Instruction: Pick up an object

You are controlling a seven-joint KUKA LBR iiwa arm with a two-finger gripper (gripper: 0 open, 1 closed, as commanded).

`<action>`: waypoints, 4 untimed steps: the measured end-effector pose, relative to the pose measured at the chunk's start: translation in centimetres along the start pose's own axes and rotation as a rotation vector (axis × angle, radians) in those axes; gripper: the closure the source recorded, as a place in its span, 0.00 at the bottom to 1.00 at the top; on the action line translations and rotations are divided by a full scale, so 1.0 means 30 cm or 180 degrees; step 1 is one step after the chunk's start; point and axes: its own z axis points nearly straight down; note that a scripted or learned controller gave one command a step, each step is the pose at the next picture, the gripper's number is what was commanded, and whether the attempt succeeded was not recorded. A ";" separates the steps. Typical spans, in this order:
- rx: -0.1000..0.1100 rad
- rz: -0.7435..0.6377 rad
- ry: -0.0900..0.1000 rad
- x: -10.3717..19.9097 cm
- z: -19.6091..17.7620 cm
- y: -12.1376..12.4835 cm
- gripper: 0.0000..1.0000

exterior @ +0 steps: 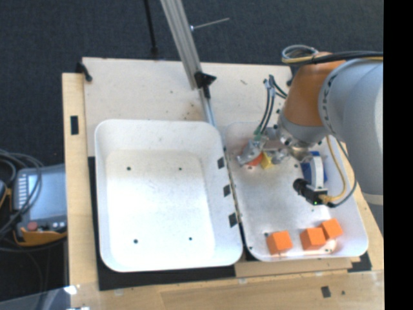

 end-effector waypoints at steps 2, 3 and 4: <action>0.0058 0.0011 0.0019 -0.015 -0.179 -0.002 1.00; 0.0047 -0.0011 0.0016 -0.023 -0.390 -0.010 1.00; 0.0054 -0.0019 0.0017 -0.026 -0.543 -0.003 1.00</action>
